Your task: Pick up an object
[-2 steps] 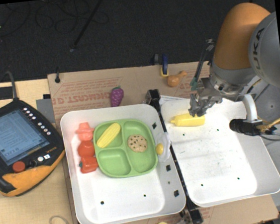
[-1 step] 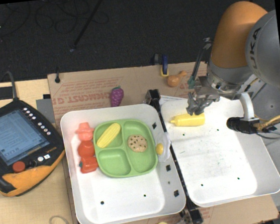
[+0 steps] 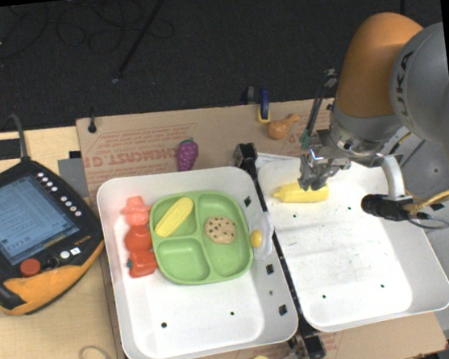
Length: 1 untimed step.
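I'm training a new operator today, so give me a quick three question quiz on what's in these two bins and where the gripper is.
1. True or false: the gripper is over the right bin.
2. Which item lies in the top-left compartment of the green divided tray? A) cookie B) corn cob C) banana
3. Fill in: the orange-red figure lies to the ____ of the green tray in this view.

Key:
1. True; it is right above the yellow banana at that bin's top-left.
2. B, the corn cob; the cookie is in the top-right compartment.
3. Left, inside the left bin.
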{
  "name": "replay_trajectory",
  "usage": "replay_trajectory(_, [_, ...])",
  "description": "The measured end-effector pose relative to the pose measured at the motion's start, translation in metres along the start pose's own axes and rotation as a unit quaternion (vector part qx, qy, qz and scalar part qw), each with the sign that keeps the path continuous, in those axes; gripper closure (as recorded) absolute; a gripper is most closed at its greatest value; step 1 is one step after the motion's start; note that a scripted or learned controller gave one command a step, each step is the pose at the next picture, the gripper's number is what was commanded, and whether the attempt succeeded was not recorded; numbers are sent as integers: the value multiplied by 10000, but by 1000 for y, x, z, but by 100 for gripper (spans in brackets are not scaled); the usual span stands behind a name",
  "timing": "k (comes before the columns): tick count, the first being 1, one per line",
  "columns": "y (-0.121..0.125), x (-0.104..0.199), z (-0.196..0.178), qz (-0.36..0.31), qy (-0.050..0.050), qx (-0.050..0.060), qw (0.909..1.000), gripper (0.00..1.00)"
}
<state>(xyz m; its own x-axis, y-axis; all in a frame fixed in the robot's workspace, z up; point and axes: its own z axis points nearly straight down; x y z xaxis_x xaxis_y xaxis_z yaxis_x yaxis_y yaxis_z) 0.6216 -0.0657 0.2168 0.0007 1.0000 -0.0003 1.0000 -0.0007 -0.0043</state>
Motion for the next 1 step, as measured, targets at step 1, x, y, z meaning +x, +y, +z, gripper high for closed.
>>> replay_trajectory(1, [-4,1,0,5,2,-6,10000,100])
